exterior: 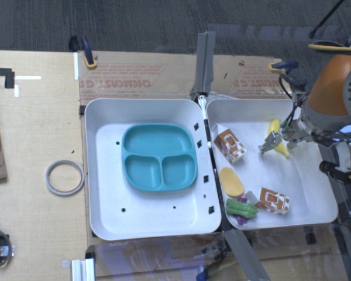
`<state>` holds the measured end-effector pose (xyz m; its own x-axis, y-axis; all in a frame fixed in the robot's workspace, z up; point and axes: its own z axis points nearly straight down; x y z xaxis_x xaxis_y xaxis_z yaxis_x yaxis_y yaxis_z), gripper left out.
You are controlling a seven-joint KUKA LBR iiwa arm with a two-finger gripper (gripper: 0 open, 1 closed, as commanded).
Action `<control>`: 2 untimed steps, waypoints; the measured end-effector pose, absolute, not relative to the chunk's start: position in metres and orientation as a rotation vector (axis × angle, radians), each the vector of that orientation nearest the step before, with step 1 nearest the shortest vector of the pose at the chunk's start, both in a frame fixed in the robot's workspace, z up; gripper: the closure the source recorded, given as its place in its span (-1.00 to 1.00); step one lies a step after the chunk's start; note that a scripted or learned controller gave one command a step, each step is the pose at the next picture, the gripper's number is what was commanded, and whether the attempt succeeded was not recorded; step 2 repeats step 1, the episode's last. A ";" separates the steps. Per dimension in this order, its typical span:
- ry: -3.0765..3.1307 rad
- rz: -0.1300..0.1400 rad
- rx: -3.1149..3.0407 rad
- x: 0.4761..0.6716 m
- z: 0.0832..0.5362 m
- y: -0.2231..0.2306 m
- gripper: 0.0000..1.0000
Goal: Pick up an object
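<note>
While our gripper hovers low with fingers narrowly parted and nothing visibly between them, the yellow banana lies just behind them, touching or nearly so. We judge it light, smooth and curved, best pinched across its middle. Contact is hard to confirm; the wrist overlaps its far end.

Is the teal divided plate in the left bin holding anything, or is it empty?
Empty. The teal divided plate lies flat in the left bin, and all three compartments show bare teal.
</note>
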<state>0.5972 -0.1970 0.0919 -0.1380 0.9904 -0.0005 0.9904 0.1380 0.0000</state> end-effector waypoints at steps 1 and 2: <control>2.365 0.000 2.066 0.597 0.101 -0.198 1.00; 2.365 0.000 2.066 0.597 0.101 -0.198 1.00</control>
